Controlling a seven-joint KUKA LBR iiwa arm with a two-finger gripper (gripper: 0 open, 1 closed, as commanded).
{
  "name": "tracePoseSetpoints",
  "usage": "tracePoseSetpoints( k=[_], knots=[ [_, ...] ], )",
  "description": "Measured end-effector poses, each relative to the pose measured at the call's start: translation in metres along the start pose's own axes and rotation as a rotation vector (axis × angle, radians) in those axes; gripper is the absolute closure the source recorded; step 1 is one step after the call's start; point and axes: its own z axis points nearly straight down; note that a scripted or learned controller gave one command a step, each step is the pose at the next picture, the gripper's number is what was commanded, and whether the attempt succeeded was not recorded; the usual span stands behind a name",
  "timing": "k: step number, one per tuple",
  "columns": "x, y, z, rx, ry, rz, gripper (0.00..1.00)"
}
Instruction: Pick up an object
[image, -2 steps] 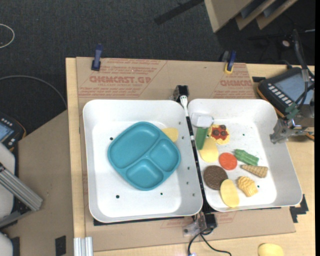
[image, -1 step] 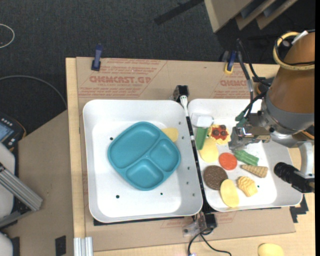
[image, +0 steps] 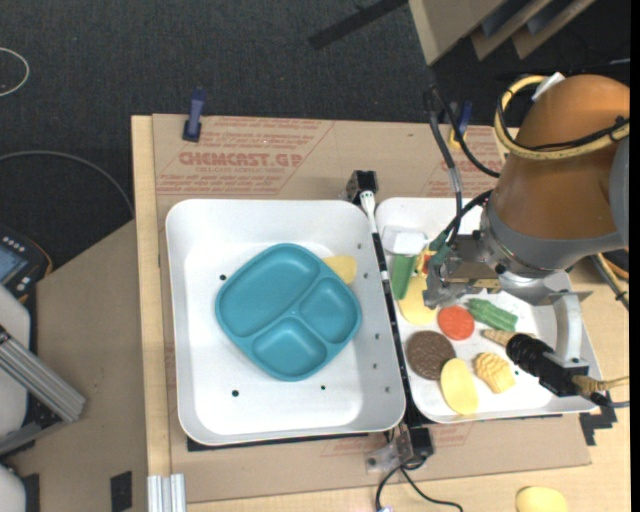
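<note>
My gripper (image: 441, 287) hangs low over the right bin (image: 432, 407), near its left side. Whether it holds anything cannot be made out. Just left of it lie a green toy (image: 403, 273) and a pale yellow piece (image: 414, 306). Below it sits a red round toy (image: 457, 322), and a green vegetable (image: 494, 315) lies to the right of that. Nearer the front are a brown disc (image: 430, 352), a yellow oval toy (image: 459, 385) and a ridged yellow piece (image: 493, 371). A white block (image: 405, 241) rests at the bin's back left.
The left bin (image: 200, 390) holds a blue divided plate (image: 288, 311) with a small yellow item (image: 341, 267) at its far right edge. The arm's orange and grey body (image: 560, 170) covers the back right of the right bin. A yellow object (image: 541, 499) lies off the bench at the front.
</note>
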Motion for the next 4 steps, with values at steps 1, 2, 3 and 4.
tracePoseSetpoints(
  k=[1,2,3,4],
  knots=[
    [0.023,0.032,0.045,0.002,-0.002,0.003,1.0],
    [0.052,0.0,-0.038,-0.012,0.001,0.0,1.0],
    [0.104,0.001,-0.072,-0.008,0.0,-0.001,1.0],
    [0.103,0.001,-0.167,-0.016,0.001,0.004,1.0]
  ],
)
